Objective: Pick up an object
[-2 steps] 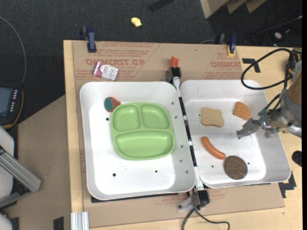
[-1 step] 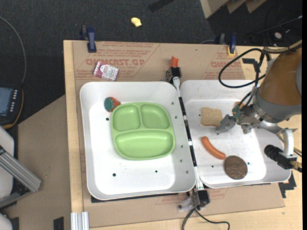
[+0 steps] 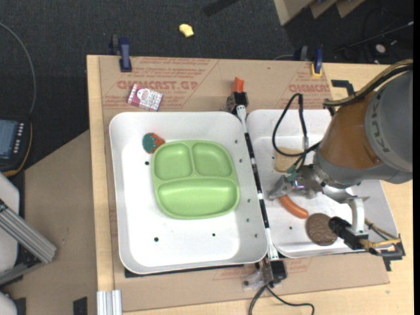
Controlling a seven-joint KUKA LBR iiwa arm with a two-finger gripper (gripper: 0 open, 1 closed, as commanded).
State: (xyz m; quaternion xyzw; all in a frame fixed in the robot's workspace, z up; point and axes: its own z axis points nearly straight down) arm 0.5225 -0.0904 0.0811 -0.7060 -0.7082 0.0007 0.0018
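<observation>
Orange sausage (image 3: 294, 206) lies in the right bin (image 3: 289, 241), just below the jaws (image 3: 283, 188); whether they're clenched is unclear.

Light fell evenly from above, bright on the two white bins (image 3: 125, 176), which looked almost washed out. Shadows were soft and short. The dark floor (image 3: 52, 18) stayed dim. The picture was slightly soft, with a mild sheen on the green tray (image 3: 194, 179).
</observation>
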